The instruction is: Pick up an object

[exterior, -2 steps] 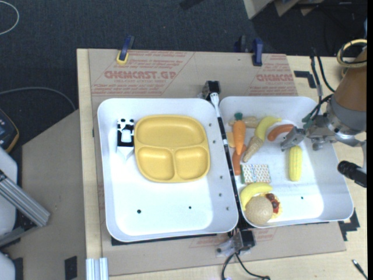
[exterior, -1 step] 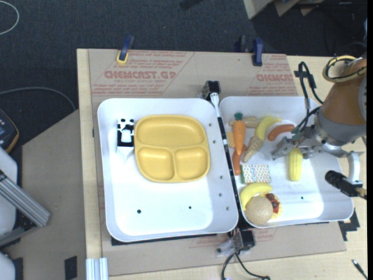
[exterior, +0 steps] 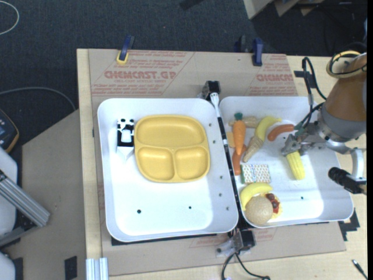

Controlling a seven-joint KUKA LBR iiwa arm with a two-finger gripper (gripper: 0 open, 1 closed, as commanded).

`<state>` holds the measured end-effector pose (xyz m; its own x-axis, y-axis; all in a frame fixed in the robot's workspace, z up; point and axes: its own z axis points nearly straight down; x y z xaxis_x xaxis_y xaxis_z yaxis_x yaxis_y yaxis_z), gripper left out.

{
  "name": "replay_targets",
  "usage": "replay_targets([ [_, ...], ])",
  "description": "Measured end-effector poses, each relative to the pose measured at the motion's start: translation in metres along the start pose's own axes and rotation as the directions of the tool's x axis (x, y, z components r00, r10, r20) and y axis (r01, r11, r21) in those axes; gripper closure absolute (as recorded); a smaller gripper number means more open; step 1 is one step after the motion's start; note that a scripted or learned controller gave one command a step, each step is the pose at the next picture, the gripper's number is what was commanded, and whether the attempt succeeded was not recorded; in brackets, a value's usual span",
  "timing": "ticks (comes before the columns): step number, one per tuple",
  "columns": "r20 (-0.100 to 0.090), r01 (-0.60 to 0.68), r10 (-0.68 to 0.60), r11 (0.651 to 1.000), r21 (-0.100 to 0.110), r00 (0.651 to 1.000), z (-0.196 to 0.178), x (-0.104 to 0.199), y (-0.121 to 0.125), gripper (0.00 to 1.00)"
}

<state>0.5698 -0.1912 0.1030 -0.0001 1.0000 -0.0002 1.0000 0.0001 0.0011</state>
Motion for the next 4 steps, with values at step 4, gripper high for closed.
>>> replay_targets([
  [4, -0.003, 0.005, -0.005, 1.000, 0.003, 1.000, -0.127, 0.059, 0.000, 1.00],
])
